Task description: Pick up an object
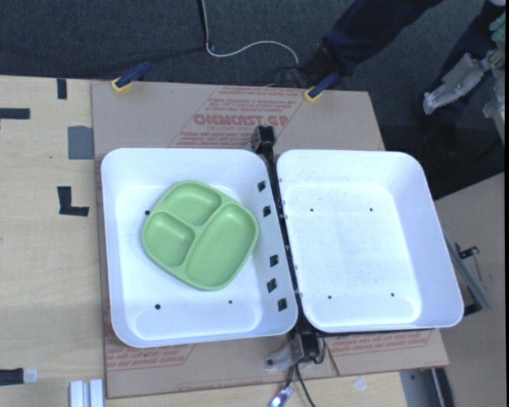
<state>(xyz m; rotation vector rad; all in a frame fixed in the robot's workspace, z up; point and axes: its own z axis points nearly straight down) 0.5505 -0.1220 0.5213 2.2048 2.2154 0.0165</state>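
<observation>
A light green plate (202, 234) with three compartments lies flat in the left bin (127, 316), a little left of that bin's middle. At the far right edge of the camera view, a grey part of my gripper (455, 86) hangs over the dark floor. It is beyond the back right corner of the right bin (424, 308) and far from the plate. Nothing can be seen in it.
The two white bins sit side by side on a cardboard sheet (237, 117), joined by a black clipped seam (276, 227). Blue and yellow clamps (131, 76) hold the sheet's back corners. A white cable (237, 51) and a dark sleeve (382, 15) cross the floor behind.
</observation>
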